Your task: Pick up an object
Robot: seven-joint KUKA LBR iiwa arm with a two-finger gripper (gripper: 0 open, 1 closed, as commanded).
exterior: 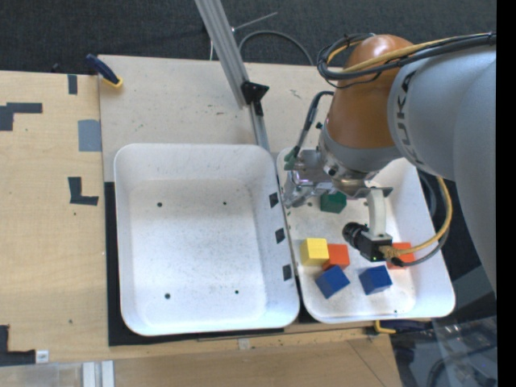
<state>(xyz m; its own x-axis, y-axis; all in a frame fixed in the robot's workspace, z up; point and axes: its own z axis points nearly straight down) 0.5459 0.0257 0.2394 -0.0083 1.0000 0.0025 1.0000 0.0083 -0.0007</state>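
right bin [431,297] holds small blocks: yellow block [315,250] touching orange block [338,255], two blue blocks [331,281] [375,279] just below, green block [332,202] partly under the wrist. gripper [300,185] sits low by the bin's left wall, near the green one; cannot tell its state. blocks look light, rigid, smooth-faced, probably a bit slippery; best pinched across two flat opposite faces. the blue ones have the most room around them.

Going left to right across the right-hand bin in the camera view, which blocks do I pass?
Small yellow cube → small orange cube → blue cube on the right. The other blue cube sits under the yellow and orange ones, and the green block lies under the wrist, so I leave both unranked.
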